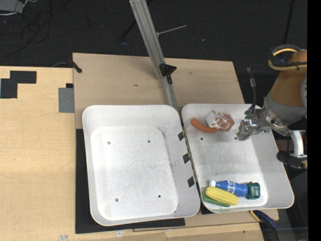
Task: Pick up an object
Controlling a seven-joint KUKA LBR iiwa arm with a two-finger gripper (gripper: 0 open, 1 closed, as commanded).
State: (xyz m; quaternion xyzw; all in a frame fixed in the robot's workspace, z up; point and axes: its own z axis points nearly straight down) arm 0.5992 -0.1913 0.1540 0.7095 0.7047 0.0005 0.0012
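The nearest candidates for a pick are the sausage (202, 127) and the crumpled orange-and-white packet (220, 120) lying against it, both just to the left of my tool (244, 132), toward the far end of the right bin (281, 185). They are touching, so a grab at either would likely nudge the other. My tool hangs low over the bin floor beside them, gripping nothing that I can see; whether it is spread or closed I cannot tell, since it is small and seen from the side. Well apart from my tool, at the bin's near end, a blue bottle (234, 188) with a green cap lies pressed against a corn cob (221, 196), wedged toward the corner. Left of all this is the second bin (95, 119), beyond the black clips (186, 157) joining the two on the surface (30, 149).
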